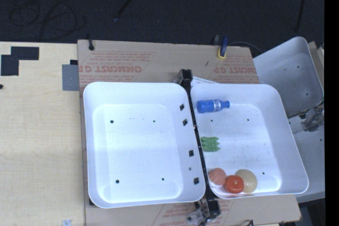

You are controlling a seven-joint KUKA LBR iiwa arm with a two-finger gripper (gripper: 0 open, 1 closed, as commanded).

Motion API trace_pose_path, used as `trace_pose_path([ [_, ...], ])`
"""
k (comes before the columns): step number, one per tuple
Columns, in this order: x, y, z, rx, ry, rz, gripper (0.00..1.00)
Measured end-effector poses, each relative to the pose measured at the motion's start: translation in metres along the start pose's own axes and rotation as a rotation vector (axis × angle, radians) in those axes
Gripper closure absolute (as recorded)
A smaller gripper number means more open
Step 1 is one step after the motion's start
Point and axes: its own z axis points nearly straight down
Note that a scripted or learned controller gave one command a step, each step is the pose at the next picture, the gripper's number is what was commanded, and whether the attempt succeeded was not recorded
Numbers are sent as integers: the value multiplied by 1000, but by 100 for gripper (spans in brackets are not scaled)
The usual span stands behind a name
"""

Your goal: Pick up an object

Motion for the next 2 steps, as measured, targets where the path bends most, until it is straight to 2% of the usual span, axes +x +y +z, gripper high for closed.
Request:
trace_pose_path([
  [1,-1,0,-16,-2,0,-3,100],
  [2,0,0,-14,0,0,-2,100],
])
